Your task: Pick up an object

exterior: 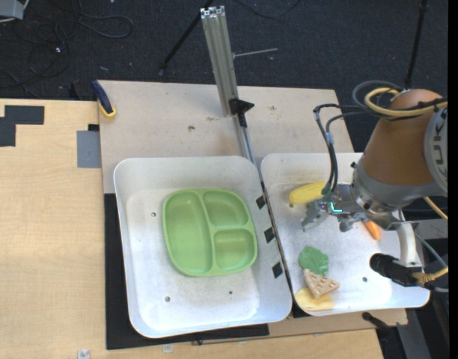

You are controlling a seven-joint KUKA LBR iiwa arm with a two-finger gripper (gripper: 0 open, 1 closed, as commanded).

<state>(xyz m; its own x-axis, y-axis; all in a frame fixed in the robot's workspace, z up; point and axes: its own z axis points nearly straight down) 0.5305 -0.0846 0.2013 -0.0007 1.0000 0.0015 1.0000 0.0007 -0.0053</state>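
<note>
The gripper hung over the middle of the right bin, low above its floor, on the end of the grey arm that reached in across that bin's right wall; whether the gripper was open or closed could not be told, and nothing was seen held in it. The things to pick all lay in the right bin; a yellow piece lay in its far half, towards its left wall and just beside the gripper; a small orange piece lay near the bin's middle, on the gripper's other side; a green piece lay in the near half, towards the left wall; a tan wedge lay just nearer than the green piece, by the bin's near-left corner, resting partly on a pale yellow piece at the near rim. The left bin stood touching the right bin's left wall; it held a green divided plate with three compartments. A metal post rose from the bench beyond the right bin's far-left corner.
</note>
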